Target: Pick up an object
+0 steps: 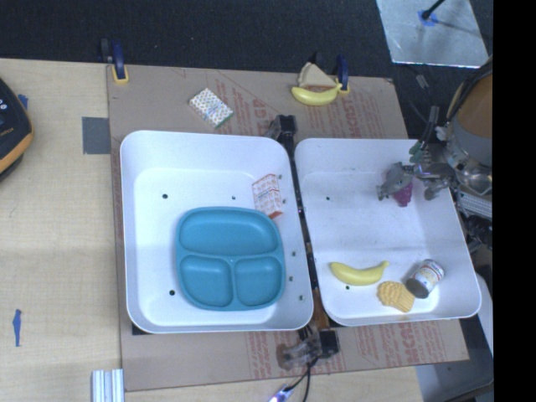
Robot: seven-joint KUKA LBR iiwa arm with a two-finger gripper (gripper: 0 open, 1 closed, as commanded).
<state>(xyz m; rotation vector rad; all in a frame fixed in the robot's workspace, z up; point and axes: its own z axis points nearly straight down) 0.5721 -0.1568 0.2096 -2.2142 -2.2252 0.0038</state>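
We see the gripper (408, 180) low over the upper right part of the right bin (352, 216), its 2 grey fingers spread to either side of a small purple object (404, 194). The purple object sits between the fingertips and seems to rest on the bin floor; we judge the fingers are open around it, not yet clamped, so we do not count it as held. The relation that matters is that this object lies directly under the gripper, slightly toward the near side, while the other candidates are well apart along the bin's front edge: a yellow banana (358, 272) with its long axis running roughly left to right, a knobbly yellow piece (395, 296) just beside it, and a small can (425, 278) tipped on its side. The left bin (142, 224) holds a blue divided tray (229, 257) and a small red-and-white packet (268, 194).
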